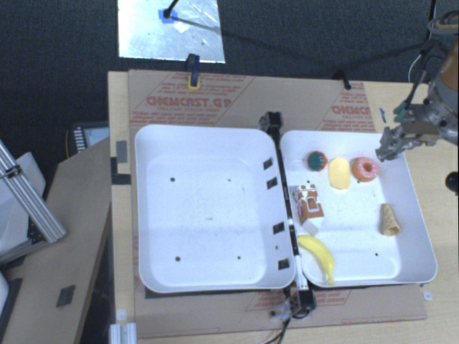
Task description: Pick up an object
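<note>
The right bin (416, 264) holds several small items. A pink-frosted doughnut (365, 169) lies near its back right, a yellow lemon-like piece (339, 173) just left of it, and a small green and red piece (317, 161) further left. A brown and white block (310, 202) sits by the divider, a banana (320, 255) at the front left, and a tan cone (389, 220) toward the right. My gripper (391, 146) hangs over the bin's back right corner, just up and right of the doughnut, with nothing visibly held.
The left bin (150, 264) lies beside the right one, joined by a black clip strip (282, 213). Cardboard (215, 99) underlies both bins. A metal plate (172, 20) lies beyond the bench, and an aluminium rail (25, 192) stands at the left.
</note>
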Tool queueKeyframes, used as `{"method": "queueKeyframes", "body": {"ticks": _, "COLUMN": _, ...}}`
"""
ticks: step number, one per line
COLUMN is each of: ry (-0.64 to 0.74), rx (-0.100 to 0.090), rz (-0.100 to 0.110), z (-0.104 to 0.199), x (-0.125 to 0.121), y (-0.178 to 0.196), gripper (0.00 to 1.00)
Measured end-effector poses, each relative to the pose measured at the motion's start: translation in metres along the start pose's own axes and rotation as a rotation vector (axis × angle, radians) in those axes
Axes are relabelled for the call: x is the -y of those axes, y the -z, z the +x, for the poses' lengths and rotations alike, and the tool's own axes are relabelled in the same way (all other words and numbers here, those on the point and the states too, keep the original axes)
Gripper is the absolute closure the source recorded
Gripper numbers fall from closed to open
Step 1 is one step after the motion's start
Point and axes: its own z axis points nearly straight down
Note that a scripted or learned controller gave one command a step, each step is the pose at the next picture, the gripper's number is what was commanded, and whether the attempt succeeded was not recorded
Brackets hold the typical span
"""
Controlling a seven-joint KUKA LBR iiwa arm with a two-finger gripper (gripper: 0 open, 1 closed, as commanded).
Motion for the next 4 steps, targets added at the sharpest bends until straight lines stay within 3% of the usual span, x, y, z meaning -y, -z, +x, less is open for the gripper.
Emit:
{"method": "queueKeyframes", "body": {"ticks": 1, "ry": 0.004, "rx": -0.001, "rz": 0.001, "z": 0.103, "x": -0.014, "y": -0.07, "gripper": 1.0}}
{"method": "queueKeyframes", "body": {"ticks": 2, "ry": 0.002, "rx": -0.001, "rz": -0.001, "z": 0.189, "x": 0.028, "y": -0.087, "gripper": 1.0}}
{"method": "queueKeyframes", "body": {"ticks": 3, "ry": -0.001, "rx": 0.0, "rz": -0.017, "z": 0.24, "x": -0.009, "y": 0.001, "gripper": 1.0}}
{"method": "queueKeyframes", "body": {"ticks": 4, "ry": 0.004, "rx": -0.002, "rz": -0.009, "z": 0.35, "x": -0.015, "y": 0.017, "gripper": 1.0}}
